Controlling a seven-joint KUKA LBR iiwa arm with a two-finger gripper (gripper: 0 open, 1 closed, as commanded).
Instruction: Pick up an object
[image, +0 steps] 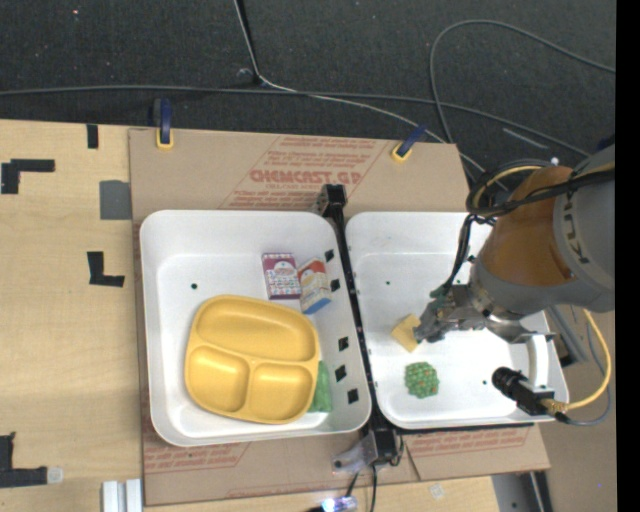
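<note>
My gripper (432, 326) reaches into the right bin (395, 243) from the right, its tip low over the bin floor. A pale yellow block (405, 334) lies just left of the tip, touching or nearly touching it. A green knobbly ball (421, 379) rests on the bin floor a little below and in front of the gripper, apart from it. The arm's grey and orange wrist (530, 250) hides part of the right side of the bin. Nothing is seen held between the gripper's parts.
The left bin (160, 250) holds a yellow divided tray (250, 358), two small cartons (280, 275) (315, 287) behind it and a green item (322, 390) at the tray's right edge. A black divider (345, 290) separates the bins. Cables hang at the right.
</note>
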